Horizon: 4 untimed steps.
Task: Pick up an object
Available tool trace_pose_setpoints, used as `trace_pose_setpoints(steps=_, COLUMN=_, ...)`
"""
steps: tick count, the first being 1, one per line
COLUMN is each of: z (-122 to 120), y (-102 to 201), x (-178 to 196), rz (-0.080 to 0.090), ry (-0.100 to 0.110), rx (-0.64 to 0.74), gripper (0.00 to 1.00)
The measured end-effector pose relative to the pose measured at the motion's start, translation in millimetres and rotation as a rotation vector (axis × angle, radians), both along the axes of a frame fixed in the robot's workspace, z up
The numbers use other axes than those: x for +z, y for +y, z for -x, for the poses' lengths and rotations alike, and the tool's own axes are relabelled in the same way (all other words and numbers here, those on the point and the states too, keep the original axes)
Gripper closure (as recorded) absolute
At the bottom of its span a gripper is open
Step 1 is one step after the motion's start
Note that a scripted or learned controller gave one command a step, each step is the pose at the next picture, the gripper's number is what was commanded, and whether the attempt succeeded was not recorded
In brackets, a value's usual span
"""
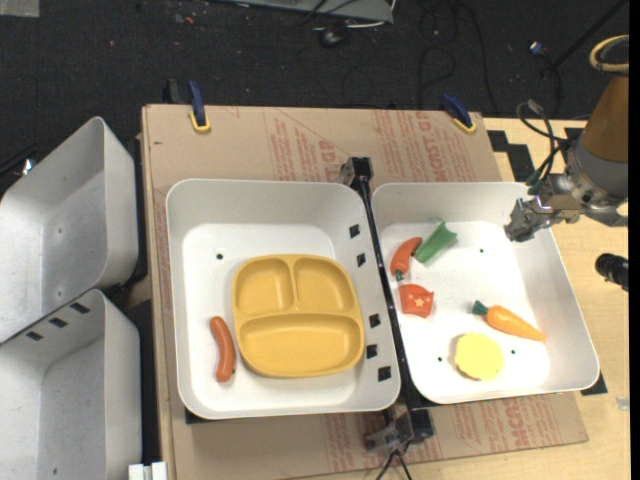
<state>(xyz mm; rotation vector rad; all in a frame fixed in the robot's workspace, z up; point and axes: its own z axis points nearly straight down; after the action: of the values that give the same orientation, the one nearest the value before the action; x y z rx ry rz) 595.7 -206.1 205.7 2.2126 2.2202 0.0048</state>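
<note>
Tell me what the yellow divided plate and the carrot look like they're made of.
Yellow divided plate: probably moulded plastic, smooth with a soft sheen, one even colour, rounded compartment ridges. Carrot: likely toy plastic or rubber; uniform orange, smooth surface, neat green top. Neither can be confirmed by sight alone.

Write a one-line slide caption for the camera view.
Gripper hovers over right bin's edge; carrot untouched, yellow tray in left bin.

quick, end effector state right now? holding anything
End effector: over the right bin's upper right rim, with nothing seen in it; open or closed cannot be told.
</note>
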Motion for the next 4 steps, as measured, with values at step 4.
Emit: trace_pose_setpoints(steps=4, z=35, y=212, x=14, rz=-0.005, ry=0.011, rx=0.004, gripper=1.0)
